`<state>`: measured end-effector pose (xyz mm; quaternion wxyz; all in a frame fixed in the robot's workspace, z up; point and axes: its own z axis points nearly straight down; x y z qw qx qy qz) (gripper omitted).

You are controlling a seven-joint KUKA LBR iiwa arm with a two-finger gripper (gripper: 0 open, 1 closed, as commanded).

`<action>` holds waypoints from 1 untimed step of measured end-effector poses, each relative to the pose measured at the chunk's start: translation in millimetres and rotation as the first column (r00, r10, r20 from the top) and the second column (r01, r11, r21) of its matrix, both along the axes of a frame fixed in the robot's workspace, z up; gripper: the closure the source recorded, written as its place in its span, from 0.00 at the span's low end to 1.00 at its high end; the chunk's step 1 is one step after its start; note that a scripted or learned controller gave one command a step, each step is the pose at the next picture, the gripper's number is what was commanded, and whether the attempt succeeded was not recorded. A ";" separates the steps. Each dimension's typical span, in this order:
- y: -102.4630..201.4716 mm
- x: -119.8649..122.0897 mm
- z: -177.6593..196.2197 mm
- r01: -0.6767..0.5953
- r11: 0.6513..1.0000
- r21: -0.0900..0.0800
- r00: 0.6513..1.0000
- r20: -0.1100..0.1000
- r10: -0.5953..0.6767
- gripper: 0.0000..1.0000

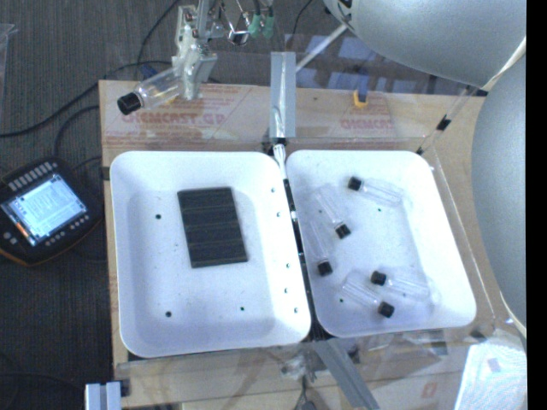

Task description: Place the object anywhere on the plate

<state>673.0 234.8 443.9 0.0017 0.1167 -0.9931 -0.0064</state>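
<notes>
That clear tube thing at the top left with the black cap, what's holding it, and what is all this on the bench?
You are looking down from one fixed camera above a bench. The big grey shape at the top right is a robot arm. Its tool grips a clear plastic tube with a black cap above the bench's far edge. The right white bin holds several more such capped tubes. The left white bin holds a dark ribbed rectangular plate, where the tube should go.
</notes>
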 end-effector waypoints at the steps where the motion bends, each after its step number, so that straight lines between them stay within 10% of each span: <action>1: -1.8 -2.5 -13.0 -0.231 0.973 -0.011 0.973 0.003 0.231 1.00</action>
